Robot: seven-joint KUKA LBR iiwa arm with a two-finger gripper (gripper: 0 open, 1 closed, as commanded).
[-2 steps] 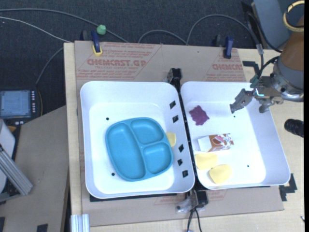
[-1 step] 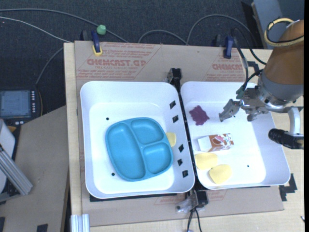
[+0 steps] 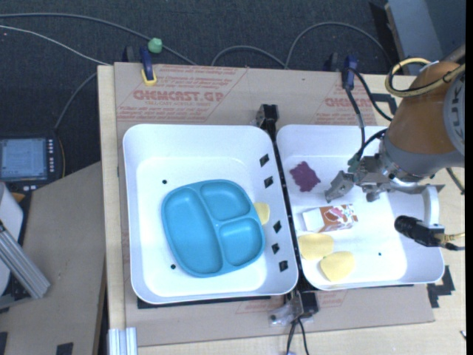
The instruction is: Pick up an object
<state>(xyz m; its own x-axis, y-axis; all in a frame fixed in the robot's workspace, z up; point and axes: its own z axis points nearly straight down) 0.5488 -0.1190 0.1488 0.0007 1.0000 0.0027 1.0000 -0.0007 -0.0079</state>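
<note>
Claw (image 3: 353,186) state cannot be told; it is poised at two o'clock of the small red-and-white printed packet (image 3: 329,218), presumably lined up for grasping.

i look down on a cardboard-topped bench (image 3: 222,80) printed in red lettering, set on dark grey carpet (image 3: 222,6). thin pale cables (image 3: 74,24) loop over the floor. a small monitor (image 3: 26,157) stands at left, beside an aluminium rail (image 3: 18,261).
</note>
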